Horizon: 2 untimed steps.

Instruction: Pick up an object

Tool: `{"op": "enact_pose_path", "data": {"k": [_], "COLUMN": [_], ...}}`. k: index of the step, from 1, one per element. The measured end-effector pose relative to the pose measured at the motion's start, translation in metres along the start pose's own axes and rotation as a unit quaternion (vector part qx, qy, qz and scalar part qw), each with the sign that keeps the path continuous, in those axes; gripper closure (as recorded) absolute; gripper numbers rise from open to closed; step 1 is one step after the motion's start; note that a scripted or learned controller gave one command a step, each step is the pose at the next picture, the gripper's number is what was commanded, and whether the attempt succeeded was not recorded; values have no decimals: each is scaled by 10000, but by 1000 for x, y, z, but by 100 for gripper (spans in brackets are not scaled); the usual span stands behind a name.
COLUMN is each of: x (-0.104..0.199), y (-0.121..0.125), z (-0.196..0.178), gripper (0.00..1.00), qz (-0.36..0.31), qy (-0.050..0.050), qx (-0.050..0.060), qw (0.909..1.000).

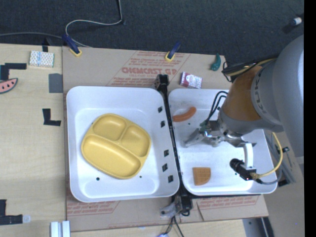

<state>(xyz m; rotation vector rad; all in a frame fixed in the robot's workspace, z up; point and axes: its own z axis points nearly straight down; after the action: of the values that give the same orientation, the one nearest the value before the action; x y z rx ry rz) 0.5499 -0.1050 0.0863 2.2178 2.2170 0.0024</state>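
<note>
In the right bin (256,186) lie an orange sausage-shaped piece (184,114) near the back left and a brown square cracker-like piece (201,175) near the front. My gripper (193,139) hangs low over the bin's middle, pointing left, between the two pieces and touching neither. Nothing shows between its tips. The arm's grey body and orange band (242,100) cover the right part of the bin.
The left bin (79,102) holds a yellow divided plate (116,144). A black divider (166,132) runs between the bins. A small packet (190,80) lies on the cardboard behind the right bin, and clamps sit along the back edge.
</note>
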Motion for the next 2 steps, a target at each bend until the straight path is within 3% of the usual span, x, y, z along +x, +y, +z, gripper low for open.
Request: {"op": "enact_pose_path", "data": {"k": [1, 2], "x": [8, 7], "y": [93, 93], "z": [1, -8], "gripper": [0, 100], "qz": [-14, -19], "qy": [7, -10], "qx": [10, 16], "qw": [10000, 10000]}}
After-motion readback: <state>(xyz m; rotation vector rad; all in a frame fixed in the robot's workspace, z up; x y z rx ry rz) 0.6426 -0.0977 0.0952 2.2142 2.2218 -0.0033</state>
